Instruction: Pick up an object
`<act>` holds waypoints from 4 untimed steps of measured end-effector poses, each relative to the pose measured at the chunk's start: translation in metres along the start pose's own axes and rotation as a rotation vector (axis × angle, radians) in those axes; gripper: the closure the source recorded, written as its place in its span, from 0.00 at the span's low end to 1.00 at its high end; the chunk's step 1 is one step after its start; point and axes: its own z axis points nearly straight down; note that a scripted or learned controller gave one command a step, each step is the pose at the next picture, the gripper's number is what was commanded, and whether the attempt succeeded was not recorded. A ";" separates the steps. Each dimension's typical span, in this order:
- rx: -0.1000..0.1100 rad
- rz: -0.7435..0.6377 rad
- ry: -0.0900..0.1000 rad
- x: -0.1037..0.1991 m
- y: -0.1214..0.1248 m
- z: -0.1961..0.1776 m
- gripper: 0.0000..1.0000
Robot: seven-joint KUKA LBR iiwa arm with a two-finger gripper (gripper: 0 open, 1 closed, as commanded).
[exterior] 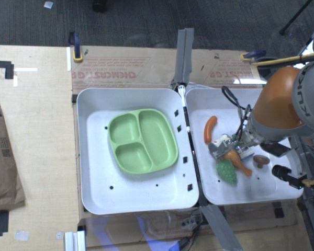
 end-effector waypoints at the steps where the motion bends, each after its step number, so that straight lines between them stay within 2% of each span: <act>1: 0.019 0.186 0.011 -0.017 -0.031 0.001 1.00; 2: 0.018 0.100 0.010 0.025 0.049 -0.083 1.00; 3: 0.020 0.315 0.007 0.059 0.102 -0.169 1.00; 4: 0.020 0.316 0.007 0.058 0.102 -0.169 0.00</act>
